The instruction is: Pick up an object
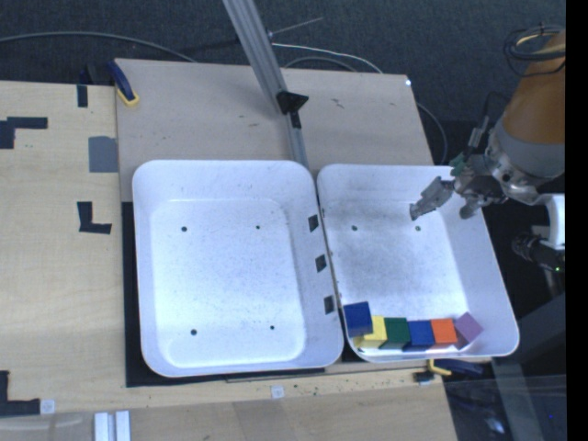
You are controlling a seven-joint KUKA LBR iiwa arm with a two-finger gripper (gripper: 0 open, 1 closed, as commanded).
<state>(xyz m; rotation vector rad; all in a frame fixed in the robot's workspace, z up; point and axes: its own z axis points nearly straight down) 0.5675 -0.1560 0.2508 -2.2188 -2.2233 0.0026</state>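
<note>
The arm (537, 108) enters from the right, its orange band above the wrist; the gripper (441, 198) hangs over the right bin's (487, 255) far right corner.

gripper (444, 202) above right bin (390, 255) upper right, nothing between fingers | coloured blocks (409, 331) along near wall | left bin (225, 265)

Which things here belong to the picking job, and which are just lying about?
Belong to the job:
gripper
blue block
yellow block
green block
orange block
purple block
right bin

Just lying about:
left bin
metal pole
clamp
</note>
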